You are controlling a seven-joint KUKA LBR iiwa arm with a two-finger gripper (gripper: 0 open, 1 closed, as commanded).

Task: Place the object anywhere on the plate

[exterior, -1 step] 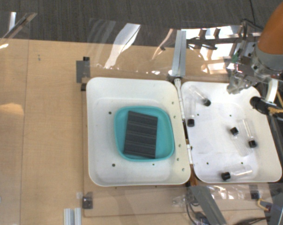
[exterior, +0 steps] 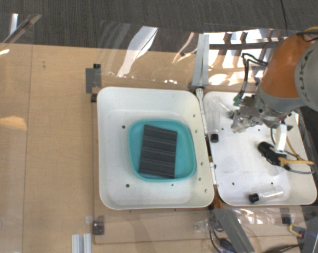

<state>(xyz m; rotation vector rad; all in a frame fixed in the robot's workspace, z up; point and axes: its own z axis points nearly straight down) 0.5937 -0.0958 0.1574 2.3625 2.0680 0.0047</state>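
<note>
A dark ribbed rectangular object point(exterior: 158, 151) lies flat on the teal plate point(exterior: 187, 162), which sits in the middle of the left bin point(exterior: 111, 188). No brand, label or writing can be read on either. The claw point(exterior: 242, 119) hangs over the right bin point(exterior: 306, 194), near its far left corner; how it is set cannot be told. A small clear tube with a black cap point(exterior: 265, 195) lies by that bin's near edge.

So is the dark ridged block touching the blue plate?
Touching. In the camera view the dark ridged block lies flat inside the blue plate, resting on its floor, with the plate's blue rim showing all around it.
</note>
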